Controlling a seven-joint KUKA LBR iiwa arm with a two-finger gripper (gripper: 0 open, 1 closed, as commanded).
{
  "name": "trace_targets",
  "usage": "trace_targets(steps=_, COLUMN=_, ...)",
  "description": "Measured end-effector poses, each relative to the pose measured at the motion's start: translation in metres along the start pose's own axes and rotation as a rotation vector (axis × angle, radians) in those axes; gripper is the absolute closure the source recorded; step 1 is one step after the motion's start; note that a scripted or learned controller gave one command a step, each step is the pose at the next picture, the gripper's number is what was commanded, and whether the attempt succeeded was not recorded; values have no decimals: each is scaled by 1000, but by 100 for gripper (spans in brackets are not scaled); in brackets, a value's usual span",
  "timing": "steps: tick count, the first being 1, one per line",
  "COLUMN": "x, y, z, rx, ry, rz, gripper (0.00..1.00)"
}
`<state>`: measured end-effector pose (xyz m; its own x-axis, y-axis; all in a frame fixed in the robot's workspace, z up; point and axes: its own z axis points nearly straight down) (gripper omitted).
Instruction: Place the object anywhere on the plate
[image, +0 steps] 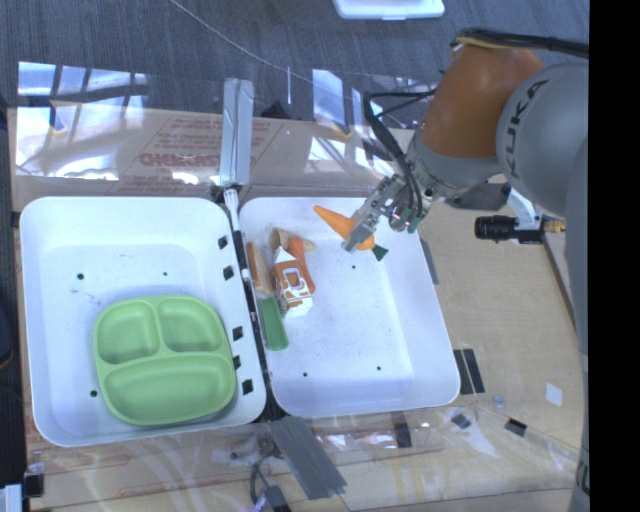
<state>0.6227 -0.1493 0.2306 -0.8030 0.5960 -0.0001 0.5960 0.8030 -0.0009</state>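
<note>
So the desk (500, 300) is taken up mostly by two shallow white bins sat side by side. The left bin (60, 300) is where the green plate (165, 360) is parked, a three-compartment one, lying flat toward the near side, with nothing seen on it. The right bin (400, 340) is where all the clutter is kept.

The arm (500, 110) is reached in from the right, and its gripper (362, 232) is lowered over the far edge of the right bin. A toy carrot (336, 221) is seen right at the fingertips, orange with a bit of green (380, 252) poking out on the other side, so it's judged to be pinched between narrowly set fingers. Whether it's actually lifted clear of the bin floor can't really be told from this angle.

Over by the divider, a small pile is left alone: an orange and white carton (292, 283), a brownish stick thing (258, 268) beside it, and a green piece (274, 325) just below.

Progress-wise: the grab looks to be done or nearly done, and that's about it. The carry across the divider and the drop onto the plate are both not yet done, so less than half can be called finished.
</note>
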Motion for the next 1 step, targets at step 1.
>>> trace_targets(steps=1, x=49, y=84, z=40, rx=-1, ry=4, rz=-95, gripper=100)
